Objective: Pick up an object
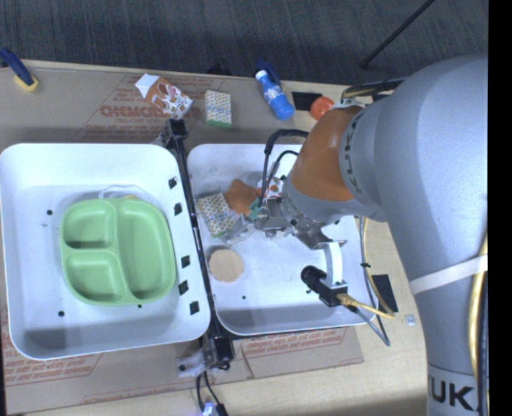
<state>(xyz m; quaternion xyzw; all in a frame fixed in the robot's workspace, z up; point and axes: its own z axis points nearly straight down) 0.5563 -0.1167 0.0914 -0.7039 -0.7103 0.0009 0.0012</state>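
Observation:
My gripper (260,213) reaches down into the right bin (273,310), its tip beside an orange-brown object (238,195) and a patterned green-white packet (217,214). The arm's wrist hides the fingertips. A round tan disc (227,265) lies on the bin floor, below and left of the gripper, apart from it. Nothing is seen held between the fingers.
The left bin (22,319) holds a green divided tray (117,250). Behind the bins on the cardboard lie a blue bottle (275,95), a small green-white box (217,108), a snack packet (162,96), an orange cap (321,107) and a blue clamp (17,68).

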